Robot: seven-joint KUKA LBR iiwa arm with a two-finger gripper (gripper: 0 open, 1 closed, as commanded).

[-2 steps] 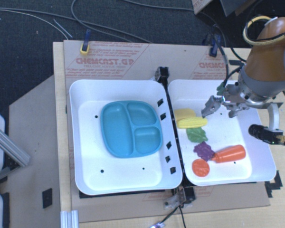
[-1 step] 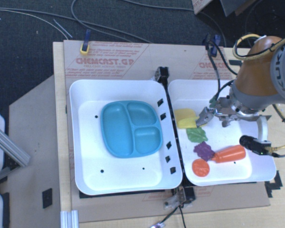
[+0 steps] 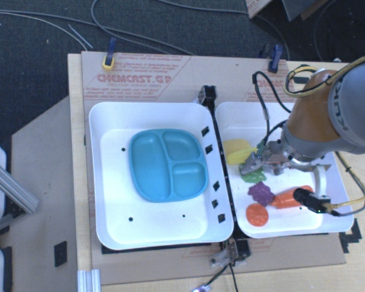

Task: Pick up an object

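The right bin [image 3: 243, 117] holds several toy foods. A yellow piece [image 3: 236, 151] lies near its left wall, with a green piece [image 3: 253, 176] just below it. Further toward the front sit a purple grape cluster [image 3: 261, 193], an orange round piece [image 3: 257, 215] and an orange carrot [image 3: 284, 200]. My gripper [image 3: 255, 160] reaches in from the right and hangs low over the gap between the yellow and green pieces. Nothing shows held between its fingers.
The left bin [image 3: 106, 181] carries a blue divided plate [image 3: 168, 163]. A black divider with clips [image 3: 216, 163] runs between the bins. Cables [image 3: 264, 111] loop over the back of the right bin. A black part [image 3: 309, 201] of the arm overhangs the carrot's right end.
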